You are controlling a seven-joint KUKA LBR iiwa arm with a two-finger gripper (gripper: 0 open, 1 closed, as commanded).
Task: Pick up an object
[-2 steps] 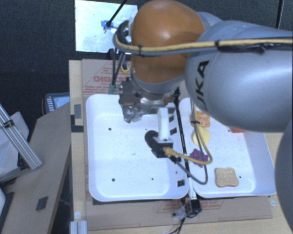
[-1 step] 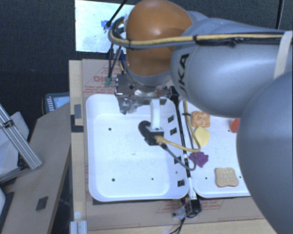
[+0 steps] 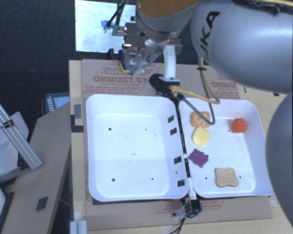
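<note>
1. The worktop [image 3: 78,192] carried two shallow white bins side by side, the left bin [image 3: 91,151] and the right bin [image 3: 256,151], meeting along a dark seam.
2. The right bin held five small things: an orange crinkled piece [image 3: 200,119] near its upper left, a pale yellow rounded piece [image 3: 201,136] just below and touching it, a purple bunch of grapes [image 3: 198,157] lower still, a tan slice of toast [image 3: 226,177] toward the near edge, and a red-orange fruit with a lobed top [image 3: 238,124] well apart toward the right wall.
3. The grey arm [image 3: 247,41] filled the upper right, its orange band [image 3: 165,7] at the top edge.
4. The gripper [image 3: 135,64] hung above the cardboard sheet [image 3: 110,77] beyond the left bin's far rim, away from all five things; whether it was wide or narrow could not be told, since its tips were blurred against the cardboard.
5. A yellow cable [image 3: 197,97] curved from the wrist toward the right bin
</note>
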